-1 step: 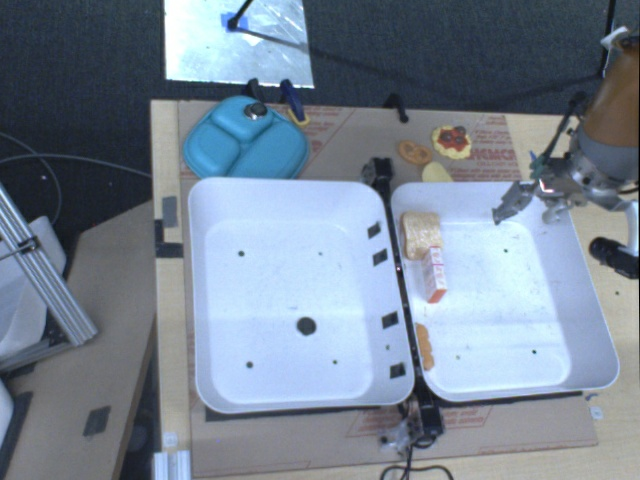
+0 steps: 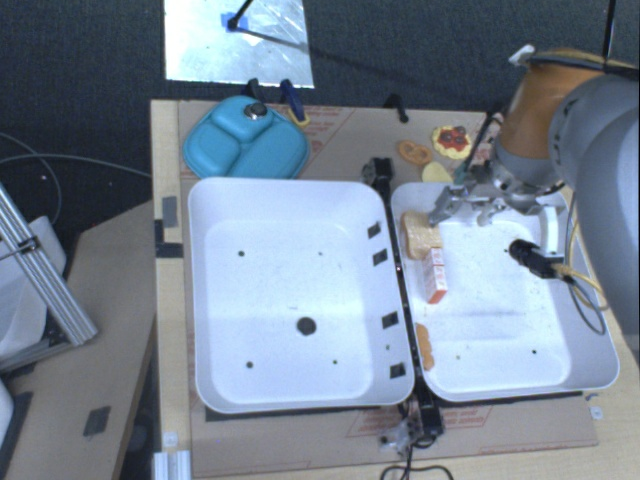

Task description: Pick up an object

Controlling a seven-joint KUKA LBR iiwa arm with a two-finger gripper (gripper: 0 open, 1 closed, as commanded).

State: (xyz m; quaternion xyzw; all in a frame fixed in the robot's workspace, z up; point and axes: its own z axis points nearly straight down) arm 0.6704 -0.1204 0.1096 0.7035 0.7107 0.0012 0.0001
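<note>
the arm (image 2: pixel 580 118) comes in from the right side of the view, its grey bulk and orange band hanging over the far right corner of the right bin (image 2: pixel 590 368). the wrist tilts downward and toward the left bin (image 2: pixel 215 368), so the gripper (image 2: pixel 445 208) sits low over the far left part of the right bin, close to the wall that the two bins share. a black cable fitting (image 2: pixel 530 256) juts from the wrist on the side nearer the camera.

the metal fingers (image 2: pixel 440 210) point at the shared wall and look slightly parted, with nothing between them; the view is too blurred there to say more about the gap.

the nearest things lie along that shared wall inside the right bin. a tan bread-like piece (image 2: pixel 418 236) rests just beside the fingertips, on the side nearer the camera, apparently not touching them. a small red and white carton (image 2: pixel 436 274) lies next to the tan piece, further toward the camera. an orange oblong piece (image 2: pixel 424 346) lies against the shared wall, well apart from the fingers.

beyond the right bin's far rim, on the table (image 2: pixel 340 133), sit three small toy foods: an orange one (image 2: pixel 413 152), a round one with red on top (image 2: pixel 452 140), and a pale yellow one (image 2: pixel 436 173). a blue divided dish (image 2: pixel 246 140) rests beyond the left bin's far rim.
</note>
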